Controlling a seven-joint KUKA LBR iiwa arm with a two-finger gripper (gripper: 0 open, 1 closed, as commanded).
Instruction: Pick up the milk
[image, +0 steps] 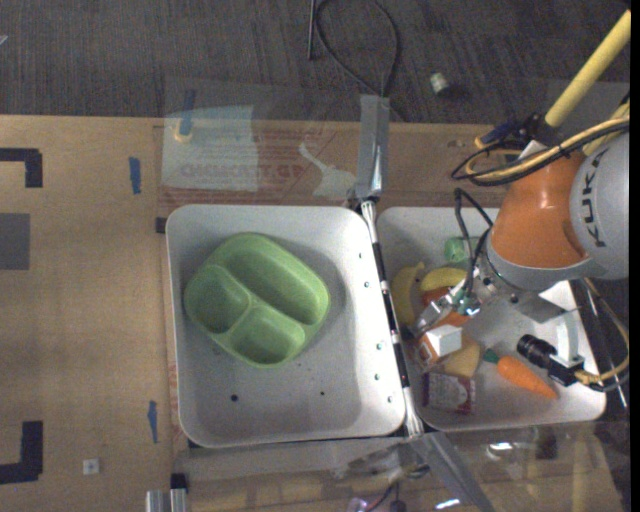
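The milk (438, 346) is a small white carton with red-orange print, lying in the left half of the right bin (585, 405). My gripper (452, 308) hangs from the orange wrist band and sits low, directly above the carton's upper end, touching or nearly touching it. The arm covers the upper right part of this bin.
Around the milk lie a banana (405, 290), a yellow piece (445, 278), a green item (457, 247), a tan wedge (464, 360), a dark printed box (450, 393) and a carrot (526, 375). The left bin (300, 400) holds a green divided plate (257, 298).
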